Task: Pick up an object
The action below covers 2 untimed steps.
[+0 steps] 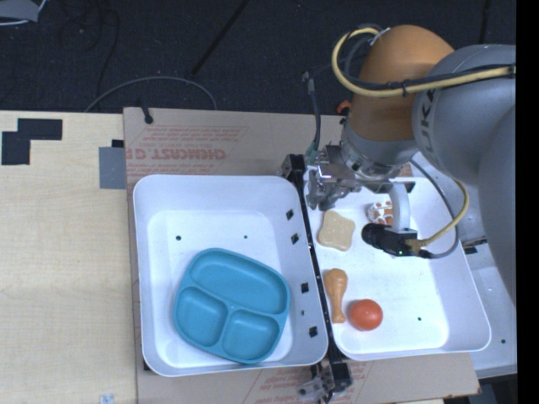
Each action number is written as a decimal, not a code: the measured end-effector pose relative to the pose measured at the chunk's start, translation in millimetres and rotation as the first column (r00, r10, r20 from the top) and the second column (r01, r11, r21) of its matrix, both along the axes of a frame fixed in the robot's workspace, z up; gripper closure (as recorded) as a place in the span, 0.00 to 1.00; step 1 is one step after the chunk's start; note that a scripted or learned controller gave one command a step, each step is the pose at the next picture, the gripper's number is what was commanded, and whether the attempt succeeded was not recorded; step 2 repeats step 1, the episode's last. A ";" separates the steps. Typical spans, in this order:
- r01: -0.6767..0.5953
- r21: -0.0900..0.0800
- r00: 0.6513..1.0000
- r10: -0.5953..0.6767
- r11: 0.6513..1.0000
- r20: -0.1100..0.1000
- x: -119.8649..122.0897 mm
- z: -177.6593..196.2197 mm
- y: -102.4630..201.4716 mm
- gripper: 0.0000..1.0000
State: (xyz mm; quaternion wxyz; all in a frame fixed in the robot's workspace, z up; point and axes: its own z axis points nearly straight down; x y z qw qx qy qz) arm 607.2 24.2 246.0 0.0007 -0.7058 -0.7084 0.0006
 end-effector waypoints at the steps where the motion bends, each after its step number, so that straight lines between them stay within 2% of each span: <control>1: -0.001 0.001 1.000 0.001 1.000 -0.001 -3.6 -0.8 50.2 1.00; 2: -0.001 0.001 1.000 0.001 1.000 -0.001 -3.6 -0.8 50.2 1.00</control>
